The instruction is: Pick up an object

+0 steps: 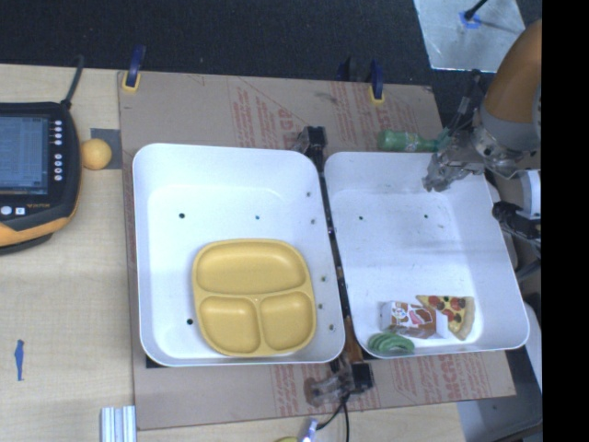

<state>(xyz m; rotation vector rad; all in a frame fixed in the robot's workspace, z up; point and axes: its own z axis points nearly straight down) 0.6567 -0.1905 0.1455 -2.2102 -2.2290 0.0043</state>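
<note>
My gripper (440, 175) hangs over the far right corner of the right bin (414, 247), and I see nothing between its fingers. In that bin's near right corner lie a pizza-slice toy (453, 313), a small printed packet (405, 318) and a green curled piece (392, 343) at the front wall. The left bin (175, 210) holds a yellow divided plate (254, 296) with three compartments. All of these lie well apart from the gripper.
A teach pendant (32, 173) rests on the bench at the left, with a yellow ball (96, 154) beside it. A green object (402, 141) lies just behind the right bin. Clamps (134, 67) pin the cardboard sheet at the back.
</note>
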